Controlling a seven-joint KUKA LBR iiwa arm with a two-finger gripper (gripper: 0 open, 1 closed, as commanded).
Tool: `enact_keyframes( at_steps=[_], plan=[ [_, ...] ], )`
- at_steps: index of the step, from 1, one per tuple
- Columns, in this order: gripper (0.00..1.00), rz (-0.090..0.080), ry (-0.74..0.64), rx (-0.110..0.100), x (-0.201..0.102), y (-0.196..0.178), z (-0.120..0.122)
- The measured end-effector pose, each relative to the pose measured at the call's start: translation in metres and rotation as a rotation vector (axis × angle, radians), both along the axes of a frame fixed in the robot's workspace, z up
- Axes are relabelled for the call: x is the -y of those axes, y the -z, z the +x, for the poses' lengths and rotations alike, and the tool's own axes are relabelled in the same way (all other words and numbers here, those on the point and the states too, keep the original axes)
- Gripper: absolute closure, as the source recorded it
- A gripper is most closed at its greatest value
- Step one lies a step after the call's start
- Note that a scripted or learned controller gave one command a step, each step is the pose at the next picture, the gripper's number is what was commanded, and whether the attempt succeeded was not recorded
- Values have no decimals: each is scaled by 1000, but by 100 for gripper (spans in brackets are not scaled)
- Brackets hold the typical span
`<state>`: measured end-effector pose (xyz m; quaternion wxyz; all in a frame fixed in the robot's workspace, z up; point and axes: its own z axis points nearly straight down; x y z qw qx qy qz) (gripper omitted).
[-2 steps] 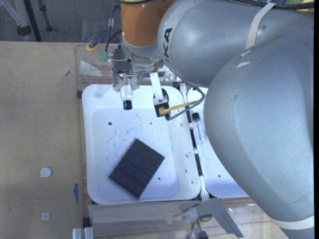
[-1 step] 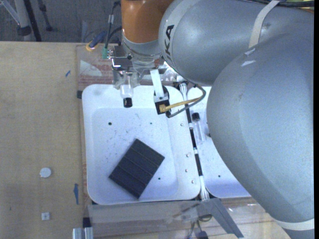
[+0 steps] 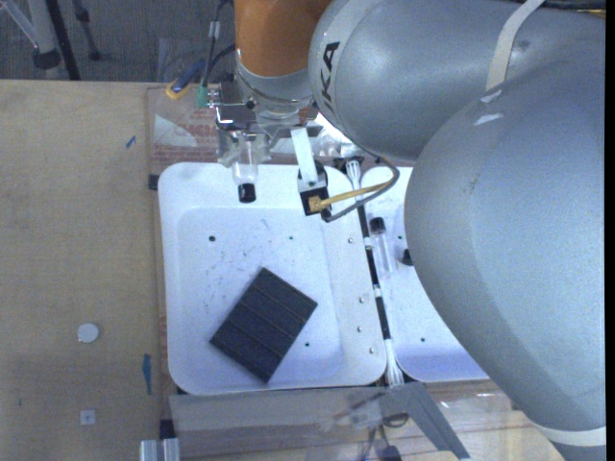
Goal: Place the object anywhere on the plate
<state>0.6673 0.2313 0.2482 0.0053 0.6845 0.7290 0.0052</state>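
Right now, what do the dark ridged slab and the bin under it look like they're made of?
Dark slab: likely matte rubber or plastic, judging by its dull black, grooved surface. White bin: probably moulded plastic, glossy, with rounded corners and scuff marks.

text: "ka" | black letters, partly cut off | on grey arm (image 3: pixel 404 65) casing
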Motion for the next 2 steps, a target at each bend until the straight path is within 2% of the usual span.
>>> enact_keyframes(
  at_steps=[1,2],
  plan=[
    [100,-1,38,-17,8,35,-1],
    [100,-2,-293,-13,10,17,-4]
  ],
)
